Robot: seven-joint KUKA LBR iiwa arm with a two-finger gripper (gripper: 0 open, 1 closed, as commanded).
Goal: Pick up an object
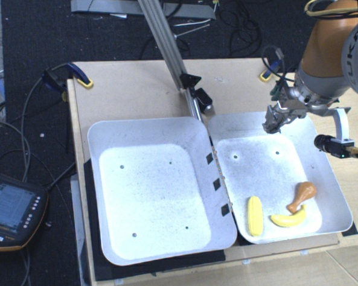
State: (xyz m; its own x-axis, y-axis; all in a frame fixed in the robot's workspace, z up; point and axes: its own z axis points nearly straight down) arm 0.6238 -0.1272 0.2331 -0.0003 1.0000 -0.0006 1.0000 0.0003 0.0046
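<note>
was a grey two-finger gripper (273, 124) at the far edge of the right shallow white plastic bin (326, 179), under the orange-banded arm (327, 45). could not tell its state. lay near the near right corner of that bin: a yellow corn-like cob (255, 216), a curved yellow banana (288, 220), a brown drumstick-shaped toy (302, 195) touching the banana. all well apart from the gripper. left white bin (151, 189) beside.

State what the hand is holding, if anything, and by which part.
Nothing is seen in the hand. It hangs over the far edge of the right bin, apart from the corn, banana and drumstick lying at the bin's near end.
</note>
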